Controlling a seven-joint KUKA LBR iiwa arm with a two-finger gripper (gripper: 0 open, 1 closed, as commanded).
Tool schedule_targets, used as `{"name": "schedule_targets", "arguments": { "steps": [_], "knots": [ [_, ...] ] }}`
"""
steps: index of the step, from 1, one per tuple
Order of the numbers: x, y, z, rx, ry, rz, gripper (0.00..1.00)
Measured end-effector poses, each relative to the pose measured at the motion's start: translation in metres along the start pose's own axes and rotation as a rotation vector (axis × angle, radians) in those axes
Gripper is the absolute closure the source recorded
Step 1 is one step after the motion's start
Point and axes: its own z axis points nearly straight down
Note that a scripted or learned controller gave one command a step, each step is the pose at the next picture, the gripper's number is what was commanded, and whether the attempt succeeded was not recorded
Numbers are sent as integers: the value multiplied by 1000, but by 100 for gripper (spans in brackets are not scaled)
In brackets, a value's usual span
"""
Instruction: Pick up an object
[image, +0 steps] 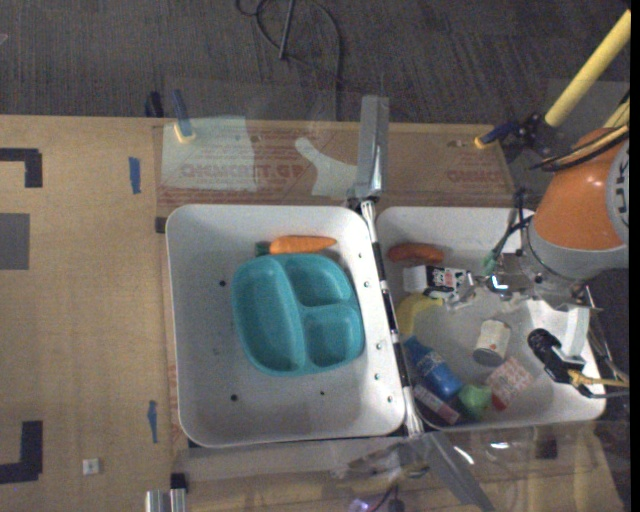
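My gripper (468, 286) reaches into the right bin (520, 222) from the right, low over its back middle. Just left of it lies a small black and white item (438, 278), close to or touching the gripper tip. A brown sausage-shaped toy (415, 253) lies behind that item. A yellow banana-like piece (414, 311) sits in front of it. A white cup (490, 342) lies below the wrist. Along the front are a blue bottle (432, 368), a green piece (474, 400) and a pink patterned box (510, 382).
The left bin (200, 400) holds a teal divided plate (298, 312) with an orange carrot (302, 243) behind it. A metal divider (372, 160) stands between the bins at the back. The arm's orange band (585, 205) hangs over the right bin's far right corner.
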Motion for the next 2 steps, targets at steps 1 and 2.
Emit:
{"name": "schedule_targets", "arguments": {
  "steps": [1,2],
  "knots": [
    [-40,-19,52,-9,-1,-12,0],
    [-45,-19,41,-15,-7,-5,100]
  ]
}}
